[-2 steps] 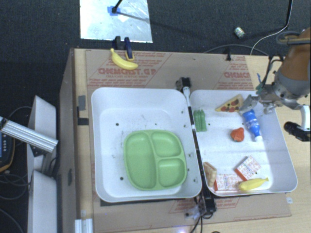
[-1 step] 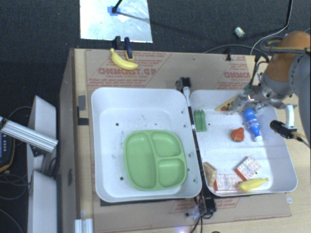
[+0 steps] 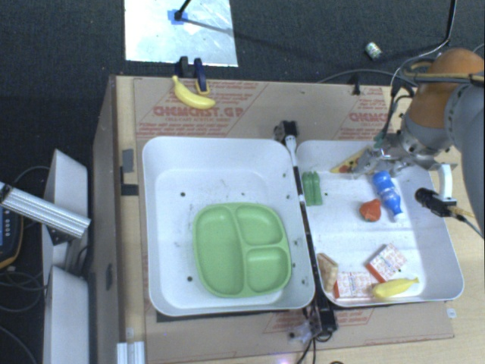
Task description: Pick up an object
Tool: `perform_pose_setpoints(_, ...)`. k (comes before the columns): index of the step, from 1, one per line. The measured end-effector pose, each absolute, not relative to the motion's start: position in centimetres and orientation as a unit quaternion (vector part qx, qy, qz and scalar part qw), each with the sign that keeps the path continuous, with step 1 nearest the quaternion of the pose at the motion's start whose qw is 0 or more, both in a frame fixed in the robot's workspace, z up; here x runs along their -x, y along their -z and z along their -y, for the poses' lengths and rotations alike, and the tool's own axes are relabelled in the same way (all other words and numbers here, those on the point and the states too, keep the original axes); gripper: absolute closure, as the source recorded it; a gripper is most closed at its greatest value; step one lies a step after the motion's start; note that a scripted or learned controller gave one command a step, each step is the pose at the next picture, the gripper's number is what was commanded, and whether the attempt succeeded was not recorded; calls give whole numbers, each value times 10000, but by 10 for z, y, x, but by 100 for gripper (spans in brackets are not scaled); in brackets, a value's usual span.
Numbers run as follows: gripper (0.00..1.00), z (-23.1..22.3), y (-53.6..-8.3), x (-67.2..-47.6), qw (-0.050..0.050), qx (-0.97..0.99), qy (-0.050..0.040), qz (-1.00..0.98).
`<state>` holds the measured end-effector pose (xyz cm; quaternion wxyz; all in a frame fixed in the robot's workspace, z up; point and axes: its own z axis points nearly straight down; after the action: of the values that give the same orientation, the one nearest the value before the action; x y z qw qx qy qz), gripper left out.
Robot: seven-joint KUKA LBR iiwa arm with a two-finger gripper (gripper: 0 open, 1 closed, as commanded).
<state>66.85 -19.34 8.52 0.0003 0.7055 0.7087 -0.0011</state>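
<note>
two shallow white plastic bins sit side by side on a cardboard-covered bench (image 3: 250, 101). the left bin (image 3: 163, 169) holds a pale green divided plastic tray (image 3: 242, 249). the right bin (image 3: 439, 256) holds a small green block (image 3: 311, 187) by the dividing wall, a blue plastic bottle (image 3: 387, 191) with a red rounded object (image 3: 370, 210) just beside it, a yellow banana (image 3: 395, 287), and red-and-white packets (image 3: 386, 262) near the front edge. the grey arm's gripper (image 3: 379, 158) hovers over the right bin's back edge, just above the bottle. a second yellow banana (image 3: 191, 95) lies on the cardboard behind the left bin.
</note>
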Motion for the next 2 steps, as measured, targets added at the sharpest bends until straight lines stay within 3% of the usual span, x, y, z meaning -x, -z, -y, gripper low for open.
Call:
perform_pose_setpoints(1, 0, 145, -85, -668, -13, -7054, 13, -7088)
perform_pose_setpoints(2, 0, 185, -235, -634, 39, -7066, -15, -7076)
